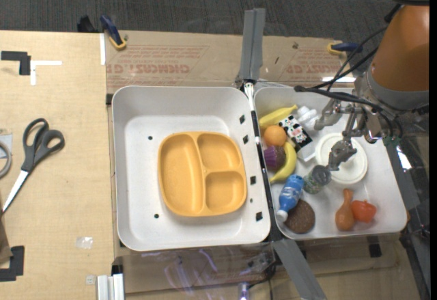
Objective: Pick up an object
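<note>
Grey-metal end effector [345, 145] hovers over the right bin [392, 175] above a white round lid [355, 167]; whether it grips anything I cannot tell. Yellow divided plate [203, 173] fills the left bin [130, 155].

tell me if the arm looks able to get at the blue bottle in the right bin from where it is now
Probably yes. The blue bottle lies near the right bin's left wall with its top side uncovered. The gripper hangs over the same bin, up and to the right. A banana and brown ball crowd it.
</note>
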Motion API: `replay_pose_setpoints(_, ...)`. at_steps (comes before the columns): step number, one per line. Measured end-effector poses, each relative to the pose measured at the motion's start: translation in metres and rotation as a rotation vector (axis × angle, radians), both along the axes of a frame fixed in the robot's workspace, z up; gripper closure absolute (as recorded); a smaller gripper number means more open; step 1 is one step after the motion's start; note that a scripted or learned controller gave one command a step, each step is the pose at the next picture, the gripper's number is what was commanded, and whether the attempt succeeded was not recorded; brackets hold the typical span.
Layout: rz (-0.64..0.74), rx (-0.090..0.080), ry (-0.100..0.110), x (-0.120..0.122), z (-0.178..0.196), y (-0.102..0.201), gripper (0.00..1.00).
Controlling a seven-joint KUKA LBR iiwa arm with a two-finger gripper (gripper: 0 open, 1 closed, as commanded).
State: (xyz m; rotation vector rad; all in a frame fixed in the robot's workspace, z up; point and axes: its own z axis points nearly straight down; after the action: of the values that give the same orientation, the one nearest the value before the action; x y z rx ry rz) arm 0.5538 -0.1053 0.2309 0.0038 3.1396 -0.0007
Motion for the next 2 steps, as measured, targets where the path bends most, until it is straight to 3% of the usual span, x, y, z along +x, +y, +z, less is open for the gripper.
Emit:
replay_pose_setpoints(1, -0.150, -0.001, -0.015, 0.026, -0.108, -0.003, 0.00)
replay_pose_setpoints(2, -0.218, -0.002, -0.061, -0.008, -0.118, -0.003, 0.00)
